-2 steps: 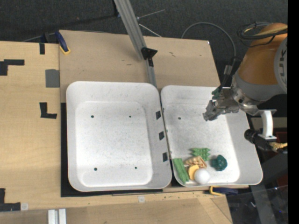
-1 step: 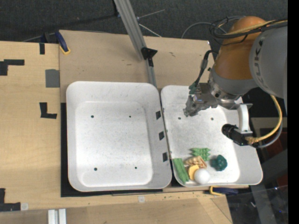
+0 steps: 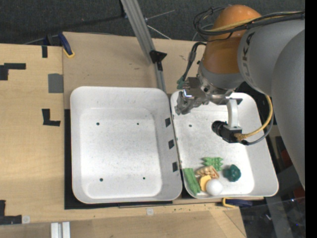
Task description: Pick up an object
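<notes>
Plainly, the gripper (image 3: 184,102) hangs over the far left corner of the right bin (image 3: 247,133), while the small objects lie bunched in the near part of that bin: a green leafy piece (image 3: 212,162), a dark green lump (image 3: 231,173), a tan piece (image 3: 207,172), a white ball (image 3: 214,187) and a green strip (image 3: 190,179). From the gripper they lie toward five o'clock, well apart from it. Nothing shows between its fingers; how wide they stand I cannot tell. The green strip's long axis runs roughly eleven to five.
</notes>
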Controlling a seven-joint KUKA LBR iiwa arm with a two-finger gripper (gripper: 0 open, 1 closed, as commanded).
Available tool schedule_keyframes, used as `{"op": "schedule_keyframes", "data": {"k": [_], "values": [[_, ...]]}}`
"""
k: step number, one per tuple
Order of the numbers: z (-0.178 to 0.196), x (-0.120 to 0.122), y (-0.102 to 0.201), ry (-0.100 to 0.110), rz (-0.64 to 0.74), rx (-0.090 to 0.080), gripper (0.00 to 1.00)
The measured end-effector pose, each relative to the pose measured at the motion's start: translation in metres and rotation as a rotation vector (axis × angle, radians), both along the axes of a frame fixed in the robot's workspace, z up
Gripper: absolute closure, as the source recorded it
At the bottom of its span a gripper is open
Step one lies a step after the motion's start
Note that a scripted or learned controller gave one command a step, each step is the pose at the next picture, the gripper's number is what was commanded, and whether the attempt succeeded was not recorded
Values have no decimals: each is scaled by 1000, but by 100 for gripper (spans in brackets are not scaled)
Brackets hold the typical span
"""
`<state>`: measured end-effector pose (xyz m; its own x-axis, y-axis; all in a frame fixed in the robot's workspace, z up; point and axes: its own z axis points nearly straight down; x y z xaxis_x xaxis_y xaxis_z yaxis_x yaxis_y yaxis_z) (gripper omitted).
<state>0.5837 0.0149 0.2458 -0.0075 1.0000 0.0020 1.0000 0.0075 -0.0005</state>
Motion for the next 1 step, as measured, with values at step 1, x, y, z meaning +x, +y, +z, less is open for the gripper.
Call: {"op": "schedule_keyframes", "data": {"k": [1], "values": [[5, 21, 54, 0, 0, 0, 100]]}}
